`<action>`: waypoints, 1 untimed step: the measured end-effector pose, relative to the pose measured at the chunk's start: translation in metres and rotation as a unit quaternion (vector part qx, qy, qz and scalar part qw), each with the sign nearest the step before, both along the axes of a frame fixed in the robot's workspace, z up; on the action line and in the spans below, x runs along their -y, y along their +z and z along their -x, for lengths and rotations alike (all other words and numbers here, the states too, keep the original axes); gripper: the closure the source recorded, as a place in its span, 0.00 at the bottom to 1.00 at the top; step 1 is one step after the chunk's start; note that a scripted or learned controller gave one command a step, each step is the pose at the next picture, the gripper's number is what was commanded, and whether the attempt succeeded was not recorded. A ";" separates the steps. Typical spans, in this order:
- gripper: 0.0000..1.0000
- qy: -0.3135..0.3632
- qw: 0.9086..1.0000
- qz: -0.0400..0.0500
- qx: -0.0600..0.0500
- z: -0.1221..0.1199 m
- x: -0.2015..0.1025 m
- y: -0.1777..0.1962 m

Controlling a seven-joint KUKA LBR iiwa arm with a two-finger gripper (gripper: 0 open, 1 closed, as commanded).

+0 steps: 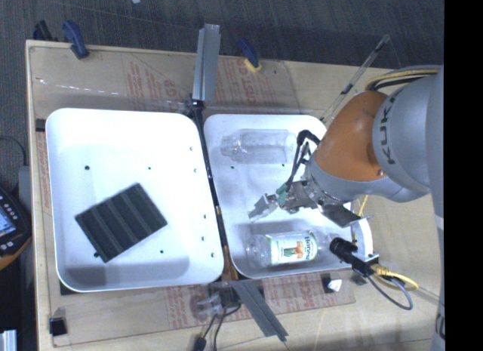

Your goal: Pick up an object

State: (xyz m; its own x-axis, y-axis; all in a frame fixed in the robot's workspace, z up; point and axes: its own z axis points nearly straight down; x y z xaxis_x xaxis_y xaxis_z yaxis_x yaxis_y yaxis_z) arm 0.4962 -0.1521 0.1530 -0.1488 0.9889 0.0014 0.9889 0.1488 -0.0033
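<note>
In the right bin (226, 191) lie two clear plastic bottles. One clear bottle (256, 146) rests near the far wall. The other, a labelled bottle (285, 250), lies along the near wall. My gripper (266, 204) hangs low over the middle of this bin, between the two bottles and just above the labelled one. It touches neither bottle as far as I can see. A black ribbed panel (121, 221) lies flat in the left bin (68, 138).
The grey arm with its orange band (347, 149) covers the right side of the right bin. A metal divider bar (204, 63) stands between the bins at the far edge. Cables (389, 275) trail at the near right.
</note>
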 end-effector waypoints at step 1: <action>0.00 0.011 1.000 0.000 0.002 0.019 0.011 0.036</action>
State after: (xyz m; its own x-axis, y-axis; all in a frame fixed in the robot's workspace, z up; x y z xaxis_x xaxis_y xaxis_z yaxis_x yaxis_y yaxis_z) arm 0.4776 -0.1633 0.1894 -0.1701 0.9854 -0.0001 0.9854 0.1701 0.0005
